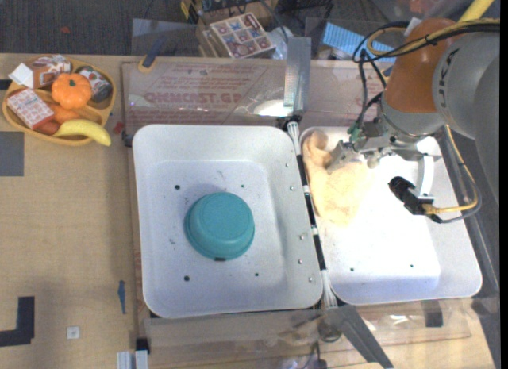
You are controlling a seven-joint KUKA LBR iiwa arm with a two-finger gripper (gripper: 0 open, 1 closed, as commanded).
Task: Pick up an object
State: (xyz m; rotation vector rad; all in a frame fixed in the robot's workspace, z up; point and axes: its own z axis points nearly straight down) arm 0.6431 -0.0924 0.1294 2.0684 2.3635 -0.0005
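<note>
End effector (pixel 347 153) over right bin (pixel 413 280), wooden bench (pixel 63 232), cluttered floor behind

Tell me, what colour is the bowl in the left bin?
The bowl is teal, a blue-green, seen clearly in the camera view.

Two white bins sit side by side on the desk (pixel 63 248). A teal bowl (pixel 220 225) lies upside down in the left bin (pixel 159 280). The arm (pixel 444 74) reaches over the right bin (pixel 397 272), and its claw (pixel 343 155) is down by a pale, soft lump (pixel 333 193). A dish of toy food (pixel 59 105) sits far left.
</note>
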